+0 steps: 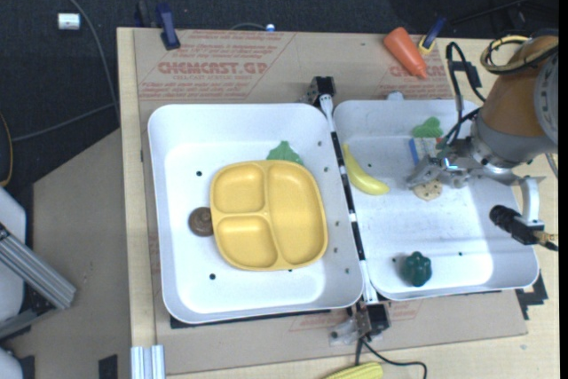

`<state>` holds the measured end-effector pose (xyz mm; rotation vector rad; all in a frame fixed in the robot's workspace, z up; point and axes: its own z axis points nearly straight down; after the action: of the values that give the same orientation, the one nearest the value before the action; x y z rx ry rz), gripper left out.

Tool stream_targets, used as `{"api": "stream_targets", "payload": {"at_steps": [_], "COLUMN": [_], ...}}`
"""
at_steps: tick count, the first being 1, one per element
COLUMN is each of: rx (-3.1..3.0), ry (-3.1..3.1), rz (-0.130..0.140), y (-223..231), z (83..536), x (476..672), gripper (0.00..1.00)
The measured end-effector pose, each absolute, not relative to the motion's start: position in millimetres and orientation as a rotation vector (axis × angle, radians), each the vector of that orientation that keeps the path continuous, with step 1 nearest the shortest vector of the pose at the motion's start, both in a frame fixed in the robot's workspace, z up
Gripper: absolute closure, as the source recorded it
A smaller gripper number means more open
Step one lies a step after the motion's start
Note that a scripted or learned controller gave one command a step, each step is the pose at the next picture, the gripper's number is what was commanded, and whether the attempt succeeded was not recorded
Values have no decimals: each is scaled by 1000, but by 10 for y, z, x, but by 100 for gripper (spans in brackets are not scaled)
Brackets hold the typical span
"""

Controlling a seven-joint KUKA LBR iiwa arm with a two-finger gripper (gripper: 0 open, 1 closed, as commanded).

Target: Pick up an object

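Note:
In the right bin (461, 235), my gripper (436, 172) is low over the floor, reaching in from the right on the grey arm (515, 115). A small beige piece (429, 189) lies right under its tip. A blue object (414, 151) and a green leafy piece (428, 128) sit just behind it. A yellow banana (363, 176) lies by the bin's left wall. A dark green pepper (415, 269) rests near the front wall.
The left bin (177, 191) holds a yellow divided plate (267, 215), a brown round piece (201, 221) at its left and a green leaf (284, 153) behind it. An orange carrot (406, 53) lies on the bench behind the right bin.

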<state>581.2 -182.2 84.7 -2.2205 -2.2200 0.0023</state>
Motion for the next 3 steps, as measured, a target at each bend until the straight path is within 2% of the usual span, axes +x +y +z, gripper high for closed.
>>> {"api": "stream_targets", "payload": {"at_steps": [1, 2, 3], "rx": [-2225, -2222, -2222], "ry": [-2227, -2225, -2224], "rz": [-5, -1, 0], "y": [-1824, -1625, -1626], "z": [989, 1684, 1678], "x": [5840, 5706, 5701], "gripper": [100, 100, 0]}}
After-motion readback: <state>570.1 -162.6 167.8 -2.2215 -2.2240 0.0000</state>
